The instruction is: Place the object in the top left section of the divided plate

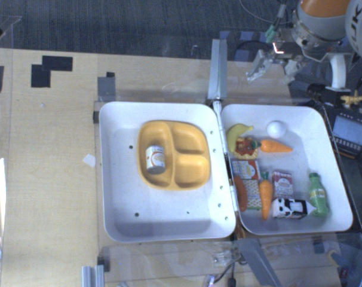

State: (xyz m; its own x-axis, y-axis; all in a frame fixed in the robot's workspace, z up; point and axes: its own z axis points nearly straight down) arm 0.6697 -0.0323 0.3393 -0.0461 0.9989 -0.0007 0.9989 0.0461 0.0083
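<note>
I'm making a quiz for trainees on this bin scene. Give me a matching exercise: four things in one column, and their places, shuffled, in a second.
Things:
1. Can
2. White ball
3. Green bottle
4. End effector

Places:
A. Right side of the right bin
B. Above the bench, beyond the right bin's far edge
C. Left section of the yellow plate
D. Far part of the right bin, just above a carrot

Pairs: 1-C, 2-D, 3-A, 4-B
</note>
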